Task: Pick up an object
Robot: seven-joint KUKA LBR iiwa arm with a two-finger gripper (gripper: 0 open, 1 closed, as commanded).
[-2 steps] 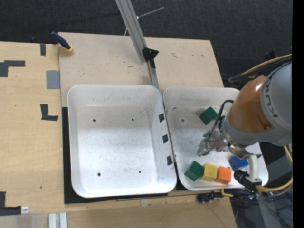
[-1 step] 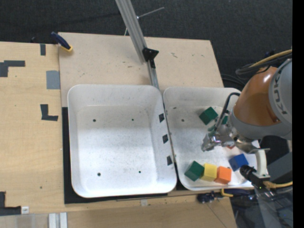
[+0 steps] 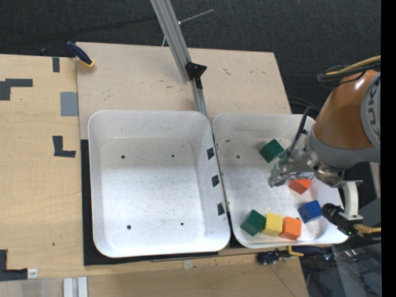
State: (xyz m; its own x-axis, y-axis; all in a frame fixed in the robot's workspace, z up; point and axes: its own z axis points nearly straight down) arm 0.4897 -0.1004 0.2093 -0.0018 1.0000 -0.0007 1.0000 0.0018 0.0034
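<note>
Beside fingers (image 3: 279, 177): red block (image 3: 301, 185) (touching?).

Two bins sit side by side on the bench, the left bin (image 3: 151, 184) touching the right bin (image 3: 241, 166) along a shared rim. Inside the right bin, three cubes (image 3: 272, 223) lie touching in a row along its near wall, a fourth cube (image 3: 309, 211) just right of and behind that row. Further back in that bin, the gripper (image 3: 286, 173) hangs between a fifth cube (image 3: 271, 150) behind-left and a sixth cube (image 3: 301, 185) just to its right.
</note>
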